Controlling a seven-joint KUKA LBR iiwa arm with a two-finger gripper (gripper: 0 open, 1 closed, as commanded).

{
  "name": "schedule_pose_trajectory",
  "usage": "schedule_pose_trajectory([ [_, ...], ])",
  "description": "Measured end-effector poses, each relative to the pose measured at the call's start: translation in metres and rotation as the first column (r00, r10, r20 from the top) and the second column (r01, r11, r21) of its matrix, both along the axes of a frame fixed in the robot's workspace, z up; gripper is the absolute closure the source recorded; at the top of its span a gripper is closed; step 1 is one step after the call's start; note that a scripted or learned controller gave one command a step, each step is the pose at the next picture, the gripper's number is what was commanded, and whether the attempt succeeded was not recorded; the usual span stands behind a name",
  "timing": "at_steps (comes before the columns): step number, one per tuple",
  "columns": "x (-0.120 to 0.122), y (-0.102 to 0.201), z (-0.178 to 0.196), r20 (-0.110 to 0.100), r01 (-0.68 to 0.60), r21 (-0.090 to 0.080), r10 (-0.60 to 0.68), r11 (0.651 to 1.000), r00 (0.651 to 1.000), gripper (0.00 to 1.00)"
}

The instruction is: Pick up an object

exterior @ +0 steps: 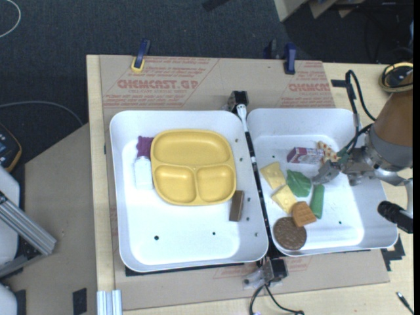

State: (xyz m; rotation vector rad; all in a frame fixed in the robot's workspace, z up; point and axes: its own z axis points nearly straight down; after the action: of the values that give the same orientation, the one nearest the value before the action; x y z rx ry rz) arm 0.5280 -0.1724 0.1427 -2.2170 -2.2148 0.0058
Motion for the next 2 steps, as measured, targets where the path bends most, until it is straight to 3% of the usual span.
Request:
schedule_pose_trajectory([
  [1,-0.001,0.001,-0.053,0.003,-0.001,0.0,0.001,1.0,1.0,0.0],
  [2,0.0,0.0,-0.04,0.009,0.0,-0.003,0.0,1.0,1.0,1.0],
])
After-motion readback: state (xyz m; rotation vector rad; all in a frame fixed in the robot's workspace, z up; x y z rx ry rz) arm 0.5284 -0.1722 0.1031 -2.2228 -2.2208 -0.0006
